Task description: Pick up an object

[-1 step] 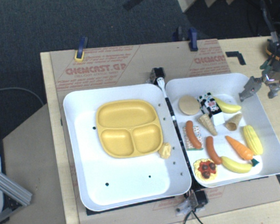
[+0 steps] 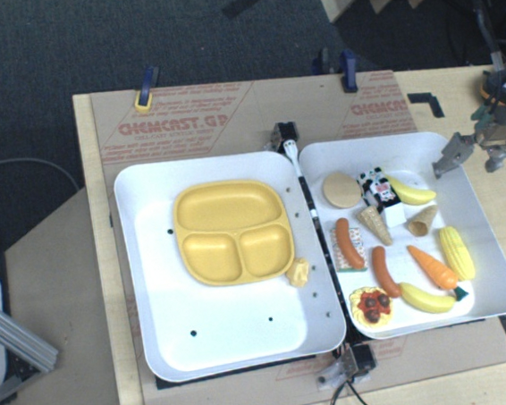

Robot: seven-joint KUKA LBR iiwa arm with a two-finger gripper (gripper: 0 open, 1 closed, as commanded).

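Gripper (image 2: 472,149) sits at the right bin's (image 2: 496,243) far-right edge, can't tell its state. Toy food crowded there: carrot (image 2: 431,265) touching corn (image 2: 457,251), bananas (image 2: 427,296) close. Risk: grabbing two items or knocking neighbours aside.

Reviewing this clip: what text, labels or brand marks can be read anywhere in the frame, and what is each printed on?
"CHEMCAST GP" in red, on the brown protective sheet over the bench, above the left bin.
A second red print of the same kind on the sheet above the right bin, cut short at the edge; only partly legible.
Fine red lines under both prints: too small to read.
Print on the sausage packet in the right bin: too blurred to read.
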